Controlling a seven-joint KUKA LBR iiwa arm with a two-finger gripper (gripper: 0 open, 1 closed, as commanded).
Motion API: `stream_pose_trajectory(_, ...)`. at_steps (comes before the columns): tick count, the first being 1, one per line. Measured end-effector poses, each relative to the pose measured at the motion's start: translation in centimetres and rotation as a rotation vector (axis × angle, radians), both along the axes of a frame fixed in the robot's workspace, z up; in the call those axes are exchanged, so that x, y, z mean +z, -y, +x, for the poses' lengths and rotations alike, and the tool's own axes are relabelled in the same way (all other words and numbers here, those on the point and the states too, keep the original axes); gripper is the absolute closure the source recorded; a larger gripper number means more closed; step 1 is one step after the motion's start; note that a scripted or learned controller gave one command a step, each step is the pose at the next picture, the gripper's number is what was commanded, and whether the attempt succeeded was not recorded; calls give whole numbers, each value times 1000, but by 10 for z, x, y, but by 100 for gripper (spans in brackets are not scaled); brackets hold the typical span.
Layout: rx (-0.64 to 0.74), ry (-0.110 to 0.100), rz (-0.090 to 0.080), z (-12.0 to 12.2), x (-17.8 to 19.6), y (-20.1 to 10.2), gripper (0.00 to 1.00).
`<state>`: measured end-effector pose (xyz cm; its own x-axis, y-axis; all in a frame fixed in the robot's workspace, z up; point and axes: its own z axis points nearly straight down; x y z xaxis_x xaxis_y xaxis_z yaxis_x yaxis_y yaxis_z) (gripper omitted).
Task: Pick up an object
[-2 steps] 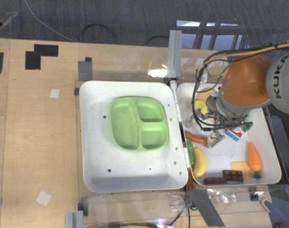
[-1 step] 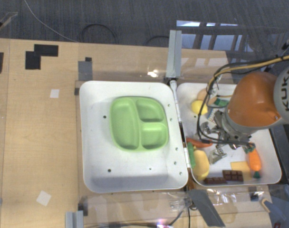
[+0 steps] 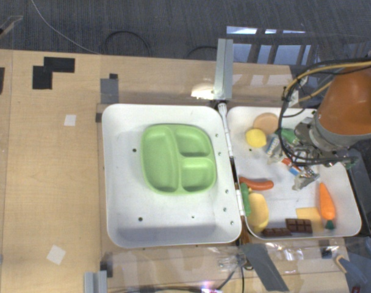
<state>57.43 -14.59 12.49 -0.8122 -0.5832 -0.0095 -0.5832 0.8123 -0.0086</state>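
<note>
Pincer (image 3: 301, 177), its opening impossible to tell, hangs just left of the upright-lying orange plastic carrot (image 3: 326, 203) in the right white bin (image 3: 355, 221).

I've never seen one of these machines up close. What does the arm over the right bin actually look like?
The arm is a rounded body with a broad orange band. Dark and yellowish cables loop off its left side. Below it sits a grey metal wrist and the gripper, a cluster of small silvery parts.
</note>
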Motion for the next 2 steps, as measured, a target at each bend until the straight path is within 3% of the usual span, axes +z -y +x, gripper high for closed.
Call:
stream_pose_trajectory(1,205,4,-3,-28,-34,2,0)
stream_pose_trajectory(2,141,5,0,18,-35,-31,0)
